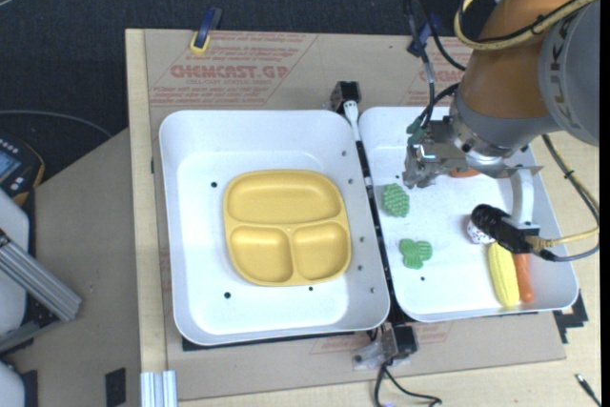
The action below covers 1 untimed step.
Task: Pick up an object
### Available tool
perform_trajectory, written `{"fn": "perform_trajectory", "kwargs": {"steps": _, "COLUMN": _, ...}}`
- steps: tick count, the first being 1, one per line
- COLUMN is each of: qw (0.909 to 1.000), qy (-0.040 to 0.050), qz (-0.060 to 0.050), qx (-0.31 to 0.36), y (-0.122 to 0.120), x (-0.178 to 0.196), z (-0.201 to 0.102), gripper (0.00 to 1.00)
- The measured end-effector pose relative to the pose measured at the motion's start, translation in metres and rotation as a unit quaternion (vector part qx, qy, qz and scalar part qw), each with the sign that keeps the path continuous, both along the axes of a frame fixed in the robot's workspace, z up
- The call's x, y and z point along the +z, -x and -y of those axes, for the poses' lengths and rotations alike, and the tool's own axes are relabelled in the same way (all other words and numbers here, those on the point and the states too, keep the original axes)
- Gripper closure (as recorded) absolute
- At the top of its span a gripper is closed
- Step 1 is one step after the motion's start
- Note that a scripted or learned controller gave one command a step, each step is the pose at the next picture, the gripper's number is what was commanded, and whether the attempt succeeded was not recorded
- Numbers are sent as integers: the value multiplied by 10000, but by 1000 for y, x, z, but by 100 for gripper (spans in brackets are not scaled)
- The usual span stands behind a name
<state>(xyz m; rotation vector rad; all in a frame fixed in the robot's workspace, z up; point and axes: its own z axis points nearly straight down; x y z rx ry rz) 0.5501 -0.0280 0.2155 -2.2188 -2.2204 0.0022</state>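
Above the right bin (pixel 448 300), jaws (pixel 416 174) poised, grip state impossible to tell.
Just below them a green piece (pixel 395 199); further down another green piece (pixel 416 252); yellow corn (pixel 502 274) and carrot (pixel 524 277) toward that bin's right edge.

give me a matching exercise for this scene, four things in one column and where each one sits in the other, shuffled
Things:
1. yellow divided tray
2. corn cob
3. gripper
4. blue-and-yellow clamp

Places:
A. over the right bin's far left part, just above a green piece
B. on the brown board beyond the left bin
C. middle of the left bin
D. near right corner of the right bin, beside a carrot

Pairs: 1-C, 2-D, 3-A, 4-B
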Motion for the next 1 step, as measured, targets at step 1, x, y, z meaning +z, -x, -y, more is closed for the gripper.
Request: {"fn": "perform_trajectory", "kwargs": {"steps": 1, "qw": 10000, "qy": 5, "qz": 18, "qx": -1, "y": -6, "x": -1, "z": 0, "gripper": 100}}
